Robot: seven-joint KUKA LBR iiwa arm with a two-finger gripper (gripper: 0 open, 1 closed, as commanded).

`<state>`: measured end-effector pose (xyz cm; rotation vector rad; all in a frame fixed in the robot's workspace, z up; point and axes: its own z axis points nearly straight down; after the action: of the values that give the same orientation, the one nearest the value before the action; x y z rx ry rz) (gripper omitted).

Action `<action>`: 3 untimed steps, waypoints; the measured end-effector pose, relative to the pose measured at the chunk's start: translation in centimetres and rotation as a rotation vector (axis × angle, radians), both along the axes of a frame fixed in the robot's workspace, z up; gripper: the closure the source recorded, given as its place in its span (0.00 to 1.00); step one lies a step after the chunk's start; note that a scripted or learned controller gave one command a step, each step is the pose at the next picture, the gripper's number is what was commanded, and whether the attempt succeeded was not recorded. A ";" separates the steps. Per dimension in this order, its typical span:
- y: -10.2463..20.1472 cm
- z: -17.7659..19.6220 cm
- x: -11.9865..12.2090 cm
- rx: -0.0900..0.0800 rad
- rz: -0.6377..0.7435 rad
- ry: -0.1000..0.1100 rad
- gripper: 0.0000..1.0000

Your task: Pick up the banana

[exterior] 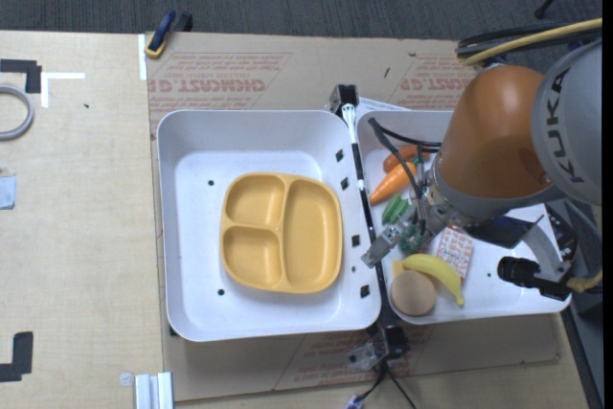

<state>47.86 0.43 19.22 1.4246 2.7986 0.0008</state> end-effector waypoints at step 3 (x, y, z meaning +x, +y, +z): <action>-2.1 0.0 0.0 -0.001 0.848 -0.001 0.00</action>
<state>47.86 -1.63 19.22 0.1464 3.1361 0.0005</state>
